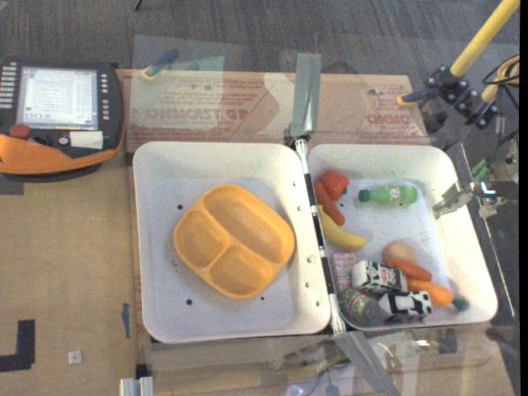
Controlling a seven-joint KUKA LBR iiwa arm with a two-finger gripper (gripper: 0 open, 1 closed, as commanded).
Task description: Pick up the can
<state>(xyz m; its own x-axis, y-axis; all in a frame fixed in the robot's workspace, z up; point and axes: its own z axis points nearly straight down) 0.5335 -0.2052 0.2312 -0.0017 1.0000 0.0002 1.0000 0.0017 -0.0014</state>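
In the camera view my gripper [459, 196] hangs at the right rim of the right bin [474, 258]. It is blurred, so I cannot tell how far it is open, and I see nothing held in it. The task is, I judge, not yet begun: the whole reach, grasp and lift are left. The can [360, 304] lies on its side well apart from my gripper, at the opposite near corner. It is a dark cylinder with a shiny metal end, touching a black-and-white box [410, 304].

A yellow tray [234, 239] sits in the left bin [153, 221]. In the right bin [445, 167], a green bottle [389, 195] lies at twelve o'clock, a banana [341, 233] at nine.
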